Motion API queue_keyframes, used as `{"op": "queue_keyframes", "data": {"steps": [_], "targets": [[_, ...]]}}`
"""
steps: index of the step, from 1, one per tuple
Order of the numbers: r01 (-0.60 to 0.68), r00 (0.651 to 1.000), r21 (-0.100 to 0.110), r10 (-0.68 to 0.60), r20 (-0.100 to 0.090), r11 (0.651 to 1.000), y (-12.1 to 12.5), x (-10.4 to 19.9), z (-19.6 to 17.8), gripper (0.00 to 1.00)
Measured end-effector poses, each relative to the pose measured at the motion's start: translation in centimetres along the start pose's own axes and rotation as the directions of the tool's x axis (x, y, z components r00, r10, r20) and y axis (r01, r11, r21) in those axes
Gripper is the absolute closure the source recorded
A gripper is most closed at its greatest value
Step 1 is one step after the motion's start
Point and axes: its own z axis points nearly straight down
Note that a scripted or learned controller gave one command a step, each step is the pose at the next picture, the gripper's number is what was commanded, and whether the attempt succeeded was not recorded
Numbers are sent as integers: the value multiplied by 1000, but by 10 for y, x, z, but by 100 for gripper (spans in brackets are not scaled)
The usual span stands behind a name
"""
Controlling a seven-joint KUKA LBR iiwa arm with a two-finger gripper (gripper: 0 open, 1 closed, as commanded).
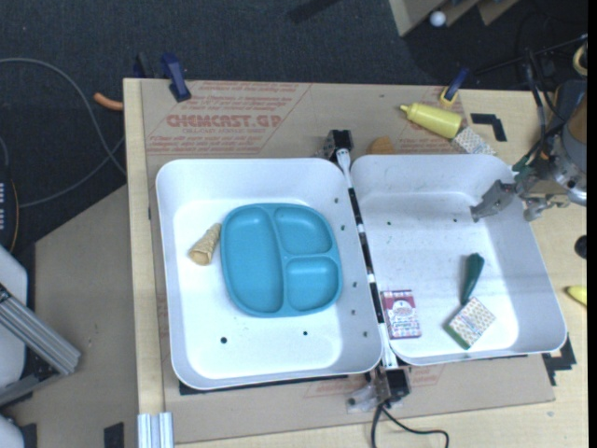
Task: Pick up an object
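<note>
While the arm comes in from the right edge of the frame, its gripper (pixel 508 199) hangs over the upper right part of the right bin (pixel 420 180), and I cannot tell if it is spread or pressed together, because it is small and blurred there. Nothing is visible between its tips.

In the same bin, the things to pick lie lower in the frame, apart from the gripper. A dark green marker (pixel 471 277) lies tilted in the right part of the bin, below the gripper. Its lower end touches a small patterned packet (pixel 472 322). A small card with red print (pixel 402 313) lies near the bin's lower left corner, well apart from the gripper.

The left bin (pixel 187 194) holds a blue divided plate (pixel 280 258) in its middle. A tan cone-shaped piece (pixel 205 243) lies just beside the plate's left rim.

Outside the bins, a yellow bottle (pixel 433 118) lies on the bench (pixel 224 119) in the upper right of the frame.
</note>
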Motion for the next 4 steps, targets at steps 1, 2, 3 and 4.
{"op": "queue_keyframes", "data": {"steps": [1, 2, 3, 4], "targets": [[-1, 1000, 4, 1, -1, 1000, -22, -4, 104, 0], [-1, 1000, -2, 1, 1, 1000, -20, -4, 92, 100], [-1, 1000, -1, 1, 0, 1000, -21, -4, 92, 0], [-1, 1000, 2, 1, -2, 1000, -66, 22, 73, 0]]}}
